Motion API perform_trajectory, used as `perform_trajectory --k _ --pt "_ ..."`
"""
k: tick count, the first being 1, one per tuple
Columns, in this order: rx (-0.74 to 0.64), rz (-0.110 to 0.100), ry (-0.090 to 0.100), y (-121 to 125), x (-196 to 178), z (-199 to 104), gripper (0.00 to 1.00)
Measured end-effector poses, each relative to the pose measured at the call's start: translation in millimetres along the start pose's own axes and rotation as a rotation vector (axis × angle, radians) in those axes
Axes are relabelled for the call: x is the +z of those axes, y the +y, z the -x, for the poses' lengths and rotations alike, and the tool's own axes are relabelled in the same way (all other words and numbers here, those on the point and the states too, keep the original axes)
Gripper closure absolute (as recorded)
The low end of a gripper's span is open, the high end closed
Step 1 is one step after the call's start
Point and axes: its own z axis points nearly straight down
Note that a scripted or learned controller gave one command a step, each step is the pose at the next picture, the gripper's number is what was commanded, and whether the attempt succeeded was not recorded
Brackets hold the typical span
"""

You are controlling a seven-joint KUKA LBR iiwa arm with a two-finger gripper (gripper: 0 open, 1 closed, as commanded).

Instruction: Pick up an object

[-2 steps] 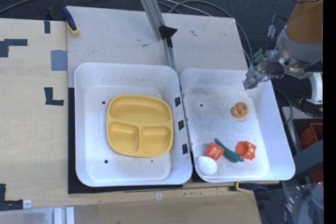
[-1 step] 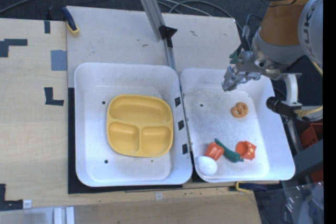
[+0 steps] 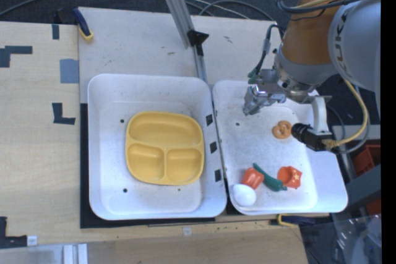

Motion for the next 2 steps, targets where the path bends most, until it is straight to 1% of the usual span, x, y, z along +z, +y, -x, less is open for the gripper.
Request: perform_trajectory --k 1,2 --pt "-0.001 -0.001 0.0 3 13 -49 1.0" --pt "-0.003 0.0 0.001 -9 8 -105 1.0"
